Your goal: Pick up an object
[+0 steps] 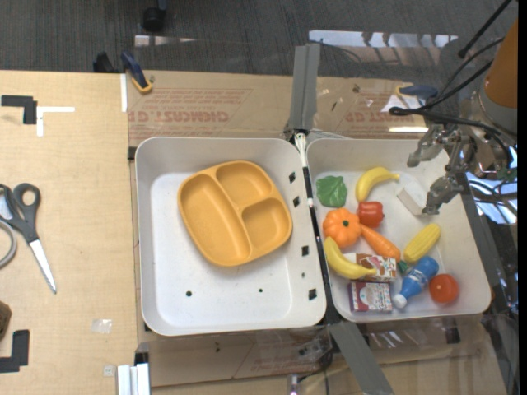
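The right bin (473, 220) holds several toy foods: a green leaf (332, 191), a banana (375, 179), a red pepper (370, 213), an orange pumpkin (342, 227), a carrot (380, 242), a corn cob (422, 241), a second banana (344, 261), two small boxes (370, 296), a blue bottle (416, 279) and a red tomato (444, 289). My gripper (430, 175) hangs over the bin's upper right part, above the corn cob and to the right of the first banana. Its fingers stand apart with nothing between them.
The left bin (156, 245) holds an orange divided plate (236, 212). Scissors (29, 229) lie on the bench at the far left. Cables and the arm's wrist crowd the right bin's upper right corner. A small white tag (409, 197) lies beside the gripper.
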Available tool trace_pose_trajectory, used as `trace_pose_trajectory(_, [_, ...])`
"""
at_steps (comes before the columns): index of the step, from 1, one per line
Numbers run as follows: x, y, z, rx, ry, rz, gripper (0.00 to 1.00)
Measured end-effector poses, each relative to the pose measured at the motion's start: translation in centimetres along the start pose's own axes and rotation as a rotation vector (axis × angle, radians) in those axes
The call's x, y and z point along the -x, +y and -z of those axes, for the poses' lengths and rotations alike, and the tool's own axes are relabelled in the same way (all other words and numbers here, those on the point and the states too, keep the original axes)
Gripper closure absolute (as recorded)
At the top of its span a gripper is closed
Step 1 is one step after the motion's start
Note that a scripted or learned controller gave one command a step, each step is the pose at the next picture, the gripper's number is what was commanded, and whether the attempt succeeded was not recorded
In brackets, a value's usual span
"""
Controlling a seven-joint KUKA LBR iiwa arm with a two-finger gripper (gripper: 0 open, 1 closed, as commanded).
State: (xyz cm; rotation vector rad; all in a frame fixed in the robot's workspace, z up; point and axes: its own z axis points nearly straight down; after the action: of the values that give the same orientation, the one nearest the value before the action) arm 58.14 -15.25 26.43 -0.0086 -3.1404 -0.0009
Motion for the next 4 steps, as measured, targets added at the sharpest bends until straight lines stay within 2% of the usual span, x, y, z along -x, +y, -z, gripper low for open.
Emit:
trace_pose_trajectory(1, [1.1,-1.9,-16.9,-0.001,-0.006,-0.117,0.0])
trace_pose_trajectory(2, [4.9,3.8,-16.9,-0.01,-0.01,-0.226,0.0])
trace_pose_trajectory(3, [5.1,4.0,-15.9,-0.009,-0.015,-0.223,1.0])
trace_pose_trajectory(4, [5.2,6.4,-2.5,-0.001,-0.004,-0.258,1.0])
